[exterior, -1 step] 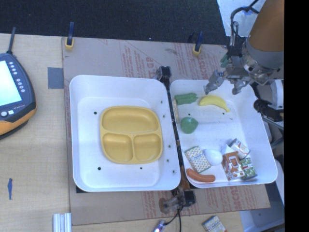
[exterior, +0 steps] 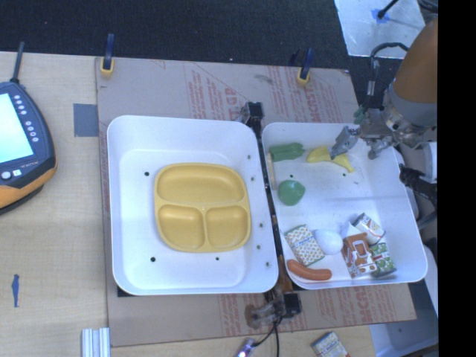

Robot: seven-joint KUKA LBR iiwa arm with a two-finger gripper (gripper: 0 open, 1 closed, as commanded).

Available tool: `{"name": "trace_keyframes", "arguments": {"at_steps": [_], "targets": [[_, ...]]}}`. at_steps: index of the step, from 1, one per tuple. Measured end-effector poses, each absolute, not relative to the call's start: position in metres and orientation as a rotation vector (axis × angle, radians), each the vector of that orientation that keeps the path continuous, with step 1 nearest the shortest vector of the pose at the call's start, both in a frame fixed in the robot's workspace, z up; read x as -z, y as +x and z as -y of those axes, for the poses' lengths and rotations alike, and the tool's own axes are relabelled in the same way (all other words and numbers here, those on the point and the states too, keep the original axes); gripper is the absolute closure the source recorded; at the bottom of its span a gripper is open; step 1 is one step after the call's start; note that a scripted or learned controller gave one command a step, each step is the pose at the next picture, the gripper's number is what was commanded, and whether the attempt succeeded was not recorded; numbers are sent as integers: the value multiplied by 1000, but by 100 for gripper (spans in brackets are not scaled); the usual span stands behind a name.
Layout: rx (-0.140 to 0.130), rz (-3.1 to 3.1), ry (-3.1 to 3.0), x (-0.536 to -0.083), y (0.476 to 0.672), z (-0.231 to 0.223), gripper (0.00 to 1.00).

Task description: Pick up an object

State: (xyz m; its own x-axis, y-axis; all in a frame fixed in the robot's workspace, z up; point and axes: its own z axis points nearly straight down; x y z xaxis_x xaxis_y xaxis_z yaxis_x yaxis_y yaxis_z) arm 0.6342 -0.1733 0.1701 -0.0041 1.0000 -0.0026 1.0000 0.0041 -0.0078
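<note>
Two shallow white bins sit side by side on a worktop of pale wood covered by a sheet of brown cardboard printed with faint red lettering too blurred to read. The left bin (exterior: 119, 199) is smooth, glossy plastic with rounded corners; in it lies a yellow tray (exterior: 202, 205), matte and rounded, moulded into three compartments, one long one above two smaller ones. The right bin (exterior: 401, 199) holds a scatter of small toy foods. Near its far edge lie a dark green oblong piece (exterior: 285, 152) and a yellow banana (exterior: 331, 157), curved and smooth. Below them is a round green piece (exterior: 291, 193). Toward the near edge are a patterned square packet (exterior: 303, 244), a white egg-shaped piece (exterior: 327, 239), a red-brown sausage (exterior: 309, 272), and printed cartons (exterior: 367, 253) in orange, white and green; their print cannot be read.

The gripper (exterior: 346, 141), grey metal, hangs over the far part of the right bin, just beside the banana's right end; whether it touches the banana, and how it is set, cannot be told.

At the left edge lies an orange and grey handheld pendant (exterior: 22, 143) with a pale screen. Two blue-and-yellow clamps (exterior: 108, 56) pin the cardboard's far edge.
</note>
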Motion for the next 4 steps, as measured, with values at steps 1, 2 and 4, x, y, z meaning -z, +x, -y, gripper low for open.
{"name": "trace_keyframes", "arguments": {"at_steps": [1,2,4], "targets": [[-9,2227,-2211,-104,656,102,0],[-2,2225,-2215,-193,657,34,0],[-6,2220,-2217,-157,656,114,0]]}}
